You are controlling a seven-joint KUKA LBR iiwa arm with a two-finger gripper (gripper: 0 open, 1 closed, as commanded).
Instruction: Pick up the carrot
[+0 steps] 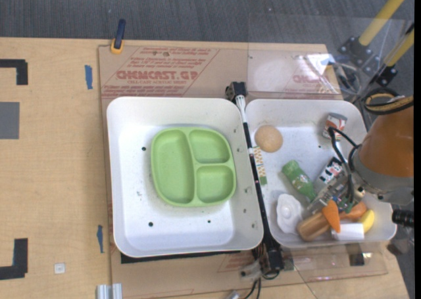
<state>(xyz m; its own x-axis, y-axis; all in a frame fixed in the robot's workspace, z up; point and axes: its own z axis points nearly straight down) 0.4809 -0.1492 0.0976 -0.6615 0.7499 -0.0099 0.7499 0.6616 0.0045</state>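
Hand (332, 194) hangs low over the carrot (332, 215) at the right bin's (296, 110) five o'clock corner, probably lining up a grasp. Whether it is apart or together, I cannot tell.

We look down from one fixed camera above the bench (52, 160), tilted at a slant so that the far floor shows as a grey strip along the top of the view. We stand back far enough to take in both white bins whole: the left bin (125, 179) sits near the middle of our view, the right bin (299, 110) toward the right side (its far corner is partly covered by the arm (393, 150), which enters from the right). The bench's cardboard sheet (171, 71) lies beyond the bins.
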